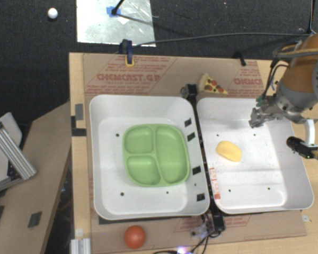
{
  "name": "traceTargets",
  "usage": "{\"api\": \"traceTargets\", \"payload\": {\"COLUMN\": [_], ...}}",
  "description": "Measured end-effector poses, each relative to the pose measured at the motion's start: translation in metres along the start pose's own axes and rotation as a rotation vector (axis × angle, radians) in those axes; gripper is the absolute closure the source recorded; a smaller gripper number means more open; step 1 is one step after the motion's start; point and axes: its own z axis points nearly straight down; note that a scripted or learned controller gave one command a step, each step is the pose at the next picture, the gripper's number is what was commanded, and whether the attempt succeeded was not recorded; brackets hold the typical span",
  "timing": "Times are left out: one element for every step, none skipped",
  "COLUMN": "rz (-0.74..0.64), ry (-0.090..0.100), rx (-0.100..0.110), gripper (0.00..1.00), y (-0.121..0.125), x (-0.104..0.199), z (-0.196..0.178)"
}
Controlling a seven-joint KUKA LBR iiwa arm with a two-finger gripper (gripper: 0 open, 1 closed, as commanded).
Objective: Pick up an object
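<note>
The gripper [256, 118] hangs over the far right part of the right bin [294, 194], near that bin's far edge, and its tip is small and dark against the white floor, so I cannot tell how it is set. Nothing is seen carried at the tip. The arm [302, 73] comes in over the bin's far right corner, its orange band above the grey wrist.

The nearest thing to pick is a yellow object [229, 151], rounded like a lemon or a small potato, lying on the floor of the right bin toward its left edge, about midway between the far and near edges. It lies apart from the gripper, nearer the camera and further left, and it rests flat on the bin floor.

Across the divide, the left bin [103, 142] carries a green divided plate [156, 154] around its middle. Outside the bins, a toy pizza slice [212, 84] lies on the bench [164, 70] just beyond the far edge where the two bins meet, and a red ball [134, 236] sits by the near edge of the left bin.

By my judgement the pick is not yet done: the yellow object is ungrasped, and the reach, the closing and the lift all remain.
</note>
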Motion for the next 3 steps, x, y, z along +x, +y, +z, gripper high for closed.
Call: {"api": "traceTargets", "payload": {"rz": [0.003, 0.002, -0.002], "ry": [-0.001, 0.0, 0.003], "rx": [-0.004, 0.002, 0.002], "gripper": [1.0, 1.0, 1.0], "y": [0.006, 0.007, 0.016], "x": [-0.001, -0.001, 0.053], "z": [-0.065, -0.065, -0.065]}}
